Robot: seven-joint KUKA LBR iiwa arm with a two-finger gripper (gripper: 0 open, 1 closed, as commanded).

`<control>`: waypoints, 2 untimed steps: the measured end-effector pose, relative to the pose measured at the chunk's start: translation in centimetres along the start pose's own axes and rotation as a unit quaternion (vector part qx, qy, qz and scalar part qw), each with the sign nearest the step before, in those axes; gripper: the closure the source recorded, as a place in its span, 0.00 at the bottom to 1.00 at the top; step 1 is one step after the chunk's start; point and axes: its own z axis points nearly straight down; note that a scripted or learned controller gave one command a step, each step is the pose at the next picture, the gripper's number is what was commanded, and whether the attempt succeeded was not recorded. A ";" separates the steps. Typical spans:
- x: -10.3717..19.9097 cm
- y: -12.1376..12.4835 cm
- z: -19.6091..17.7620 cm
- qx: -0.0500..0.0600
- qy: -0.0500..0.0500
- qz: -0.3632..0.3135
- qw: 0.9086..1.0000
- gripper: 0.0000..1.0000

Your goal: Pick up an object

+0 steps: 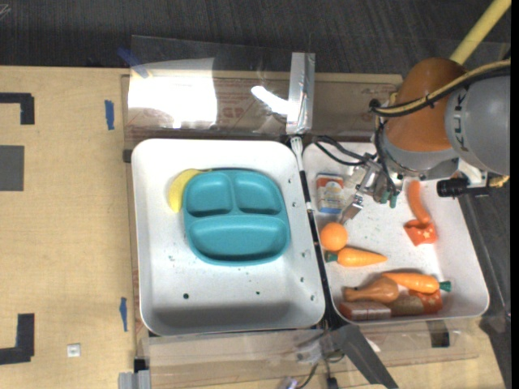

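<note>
Item: orange ball [332, 236], centre-right of frame, in right bin [474, 294], touching carrot [360, 257]. We judged it light, smooth, prone to roll; grip across middle. Pincer [354, 207] hung just above ball; we couldn't tell if spread or closed.

I see bare floor just right of my gripper [365, 194]; an orange ball [332, 236] and carrot [359, 257] crowd below.

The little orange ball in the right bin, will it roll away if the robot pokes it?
Probably yes. The small round orange ball has no flat side, so a nudge would likely roll it. The orange carrot-shaped toy beside it might stop it. It looks smooth, so it might slip.
</note>
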 end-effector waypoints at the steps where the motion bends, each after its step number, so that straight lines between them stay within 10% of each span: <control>1: 1.5 -0.2 -0.1 0.002 0.001 0.026 1.000 0.00; 2: 4.5 -2.4 -0.2 0.001 0.000 0.103 0.995 0.00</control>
